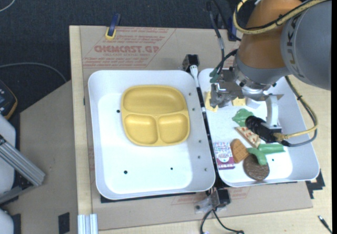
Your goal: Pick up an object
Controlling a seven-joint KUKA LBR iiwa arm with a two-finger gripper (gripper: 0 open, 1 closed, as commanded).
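Brown cookie (256, 168), pincer (220, 96) above right bin (300, 167)

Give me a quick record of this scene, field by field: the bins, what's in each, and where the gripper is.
left bin: holds a yellow divided tray
right bin: holds a heap of small items
heap: green pieces, brown round piece, tan piece, small printed packet
gripper: low over the right bin's far left corner
arm: reaches in from the right
grasp: cannot tell
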